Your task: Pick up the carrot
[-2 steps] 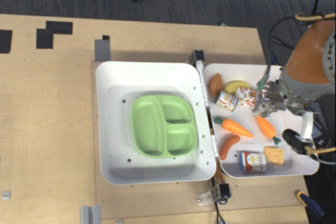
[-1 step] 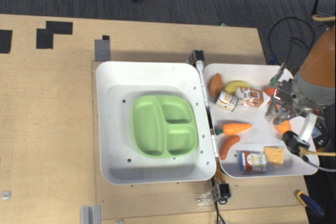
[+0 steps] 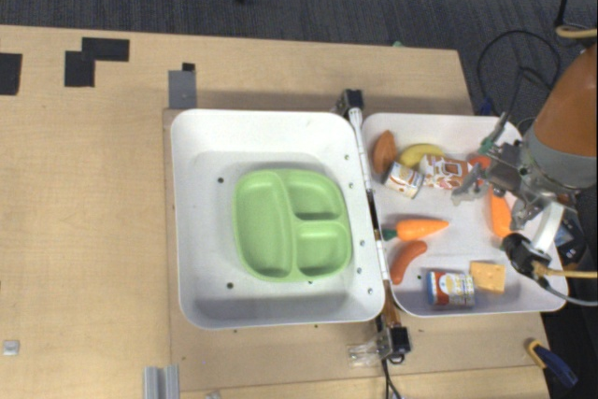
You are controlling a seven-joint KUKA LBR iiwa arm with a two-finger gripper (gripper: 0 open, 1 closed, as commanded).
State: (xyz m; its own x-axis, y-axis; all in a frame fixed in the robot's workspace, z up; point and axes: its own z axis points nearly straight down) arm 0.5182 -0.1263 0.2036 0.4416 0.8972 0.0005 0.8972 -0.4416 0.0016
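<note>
The carrot (image 3: 421, 226), orange with a small green stem end on its left, lies on its side in the middle of the right bin (image 3: 523, 302). My gripper (image 3: 480, 171) hovers over the bin's upper right part, up and to the right of the carrot and apart from it. The grey arm with its orange band (image 3: 572, 112) comes in from the right edge.
The right bin also holds a brown potato-like piece (image 3: 383, 152), a banana (image 3: 422, 150), small cartons (image 3: 425, 173), a red sausage (image 3: 407, 259), a can (image 3: 451, 288), a cheese wedge (image 3: 488, 277) and an orange piece (image 3: 502, 216). A green divided plate (image 3: 291, 224) lies in the left bin (image 3: 201, 294).
</note>
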